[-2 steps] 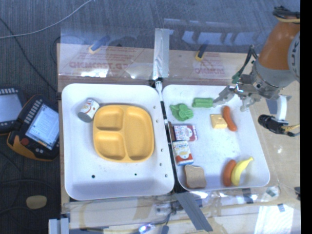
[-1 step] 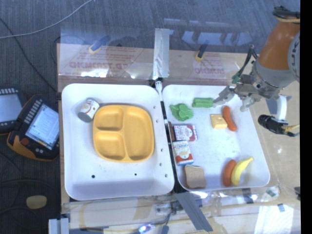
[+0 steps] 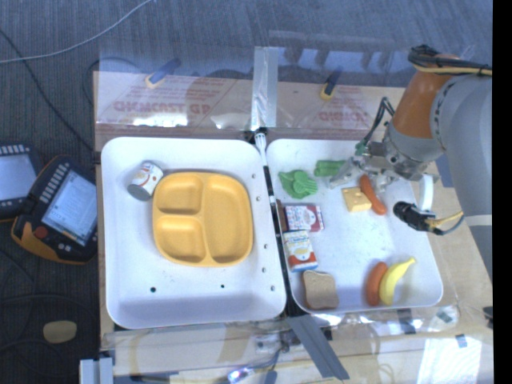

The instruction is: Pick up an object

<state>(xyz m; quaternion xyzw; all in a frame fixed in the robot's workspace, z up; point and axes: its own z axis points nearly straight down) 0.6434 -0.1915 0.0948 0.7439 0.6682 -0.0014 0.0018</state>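
While reaching in from the right, hovered low over the upper part of the right bin (image 3: 432, 294): grey arm with orange band, end effector (image 3: 370, 166) just above an orange sausage-like piece (image 3: 372, 194) and beside a yellow cheese wedge (image 3: 357, 199). Could not tell whether open or closed, nor whether anything was gripped. Elsewhere in the right bin: green leafy pieces (image 3: 299, 183), two small cartons (image 3: 302, 232), a bread slice (image 3: 320, 289), a banana (image 3: 397, 279) touching an orange item (image 3: 374, 283). Lay in the left bin (image 3: 116, 294): a yellow divided plate (image 3: 202, 218) and a small can (image 3: 144, 180).
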